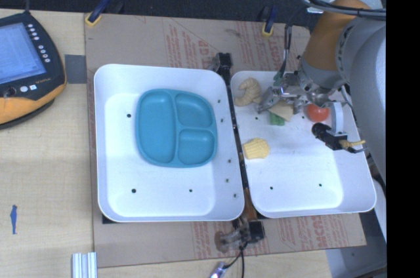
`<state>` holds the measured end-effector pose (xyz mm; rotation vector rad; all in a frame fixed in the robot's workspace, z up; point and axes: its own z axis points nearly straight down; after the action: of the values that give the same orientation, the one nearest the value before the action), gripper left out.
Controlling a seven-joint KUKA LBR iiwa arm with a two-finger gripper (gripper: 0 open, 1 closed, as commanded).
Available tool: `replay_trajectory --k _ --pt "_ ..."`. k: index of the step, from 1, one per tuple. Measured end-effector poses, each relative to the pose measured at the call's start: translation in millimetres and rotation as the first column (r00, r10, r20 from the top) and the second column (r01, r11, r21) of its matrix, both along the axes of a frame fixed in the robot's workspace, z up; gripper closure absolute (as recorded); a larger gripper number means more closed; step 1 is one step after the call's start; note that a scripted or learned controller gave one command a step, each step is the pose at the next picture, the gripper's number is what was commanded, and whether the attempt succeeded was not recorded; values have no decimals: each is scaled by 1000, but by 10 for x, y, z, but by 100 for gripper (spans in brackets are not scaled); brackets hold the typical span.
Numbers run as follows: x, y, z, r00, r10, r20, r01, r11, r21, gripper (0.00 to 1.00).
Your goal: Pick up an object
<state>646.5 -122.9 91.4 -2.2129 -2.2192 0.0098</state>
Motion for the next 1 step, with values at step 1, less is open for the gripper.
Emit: replay_trajectory --k 1 --pt "-5 -9 102 1000 7 -5 -7 1000 -1 100"
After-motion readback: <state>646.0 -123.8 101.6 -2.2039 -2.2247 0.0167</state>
